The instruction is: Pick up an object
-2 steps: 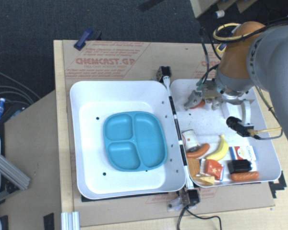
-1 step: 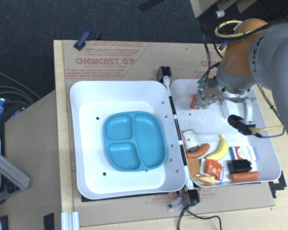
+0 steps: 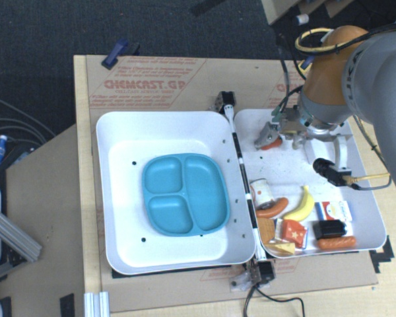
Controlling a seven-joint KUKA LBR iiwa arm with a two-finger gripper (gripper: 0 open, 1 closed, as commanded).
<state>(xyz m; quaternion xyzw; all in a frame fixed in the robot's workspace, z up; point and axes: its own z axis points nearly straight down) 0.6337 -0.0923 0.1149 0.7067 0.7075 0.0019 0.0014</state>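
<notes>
My pincer [image 3: 272,137] hangs over the far part of the right bin [image 3: 369,207], near its left wall, and just at its tips lies a small red-orange piece [image 3: 272,145], tilted a little. I cannot tell whether that piece is pinched or merely lying under me, nor how my tips stand.

The other objects crowd the near end of the same bin. The banana [image 3: 301,205] has its long axis on a slant, one end toward the far right, the other toward the near left. A sausage [image 3: 272,208] lies just left of it, tilted much the same way. A second sausage [image 3: 336,244] lies nearly level along the near wall, with a black block [image 3: 329,229] just above it.

In the left bin [image 3: 115,177] a blue divided plate [image 3: 185,193] lies flat, well apart from me.
</notes>
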